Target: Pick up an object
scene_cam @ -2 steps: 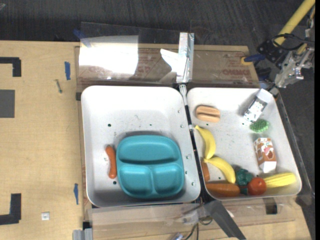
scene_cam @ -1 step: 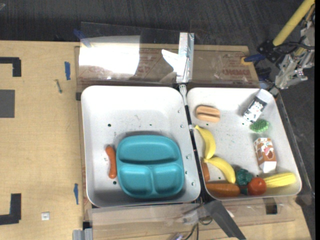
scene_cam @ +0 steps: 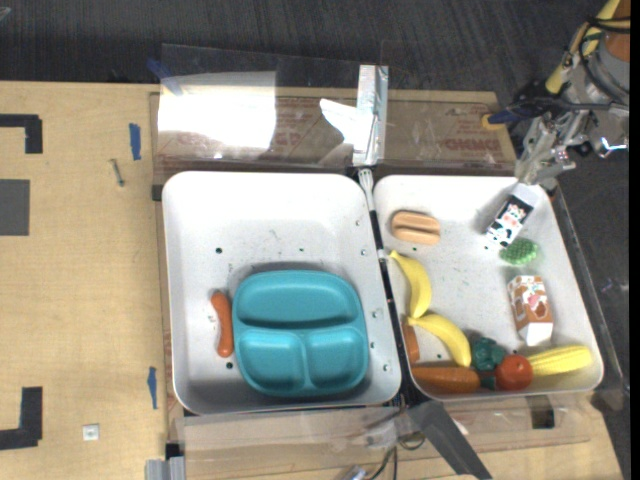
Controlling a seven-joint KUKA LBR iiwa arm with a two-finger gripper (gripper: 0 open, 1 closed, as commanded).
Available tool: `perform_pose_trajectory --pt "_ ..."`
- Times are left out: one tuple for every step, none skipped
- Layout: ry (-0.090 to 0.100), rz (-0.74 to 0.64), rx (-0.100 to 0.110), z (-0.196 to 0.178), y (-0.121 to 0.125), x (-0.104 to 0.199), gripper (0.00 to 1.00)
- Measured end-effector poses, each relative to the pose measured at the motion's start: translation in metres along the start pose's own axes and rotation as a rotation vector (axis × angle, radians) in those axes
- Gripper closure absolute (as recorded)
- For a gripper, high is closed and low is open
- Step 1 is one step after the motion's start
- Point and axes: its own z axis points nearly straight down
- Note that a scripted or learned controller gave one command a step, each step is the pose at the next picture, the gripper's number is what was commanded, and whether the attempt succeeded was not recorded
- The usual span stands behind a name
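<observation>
My gripper (scene_cam: 541,162) hangs at the far right, above the back right corner of the right bin (scene_cam: 455,200). It is apart from every object. Just below it lies a small black-and-white carton (scene_cam: 508,220), with a green broccoli piece (scene_cam: 519,252) beside that. The same bin also holds a hot dog (scene_cam: 415,227), two bananas (scene_cam: 417,284) (scene_cam: 446,336), a milk carton (scene_cam: 530,308), a corn cob (scene_cam: 560,360), a tomato (scene_cam: 514,371) and a carrot (scene_cam: 445,378).
The left bin (scene_cam: 270,208) holds a teal divided tray (scene_cam: 298,330) and an orange sausage-like piece (scene_cam: 223,323) at the tray's left side. A clear plastic sheet with tape (scene_cam: 368,113) lies behind the bins. Cables (scene_cam: 560,73) trail near the arm.
</observation>
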Motion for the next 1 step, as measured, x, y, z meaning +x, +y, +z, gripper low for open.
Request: perform_pose_trajectory --pt "-0.011 0.091 0.006 -0.0424 -0.0253 0.0019 1.00"
